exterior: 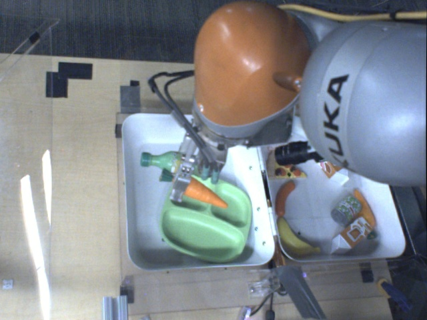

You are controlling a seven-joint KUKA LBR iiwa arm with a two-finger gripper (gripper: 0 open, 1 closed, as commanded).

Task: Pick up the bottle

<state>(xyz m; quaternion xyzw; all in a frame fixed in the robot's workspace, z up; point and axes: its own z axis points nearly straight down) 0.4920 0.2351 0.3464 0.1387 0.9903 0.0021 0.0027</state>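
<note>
The bottle [159, 160] is green and lies on its side in the left bin [133, 199], near the bin's far left part, its cap end pointing left. Its right end passes behind the gripper [189, 172], so how much of it is hidden is hard to say. The gripper hangs low over the bin, just right of the bottle's visible part and touching or nearly touching it; whether the gripper is open or closed cannot be told from this angle, and nothing clearly sits within it.

Just below the gripper lies a carrot [203, 193], its tip pointing right, resting on top of a pale green lid [207, 224] or dish that fills the middle of the bin.

The arm [313, 85] comes in from the right, its orange band bulking over the bin's far edge, with a black cable [167, 89] looping beside it.

The right bin [393, 242] holds a banana [293, 237], a reddish curved item [285, 197], and small packets [353, 219]. Both bins sit side by side on the table [60, 179].
</note>
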